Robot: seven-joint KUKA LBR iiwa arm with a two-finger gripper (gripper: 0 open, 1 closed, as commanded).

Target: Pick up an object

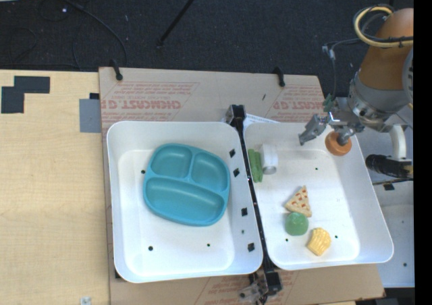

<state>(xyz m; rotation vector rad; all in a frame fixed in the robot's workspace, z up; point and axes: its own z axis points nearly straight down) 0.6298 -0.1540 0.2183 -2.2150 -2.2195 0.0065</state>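
I hang over the far right corner of the right bin (378,229), my grey arm reaching in from the right with its orange band above the wrist. My claw (329,132) sits just above the bin's back rim, fingers spread apart, one grey finger (310,132) jutting left and the other beside a small orange round object (337,144). That orange piece lies right against my finger, but from this slant I cannot tell whether it is pinched between my fingers or merely lying beside them on the rim. Below me in the same bin lie a white cylinder (269,158) touching a green strip (254,165) along the left wall, then a pizza-slice toy (298,202), a green ball (295,223) just beneath it, and a yellow corn piece (319,241) near the front. The left bin (128,243) bears a teal divided plate (187,184), well apart from me.
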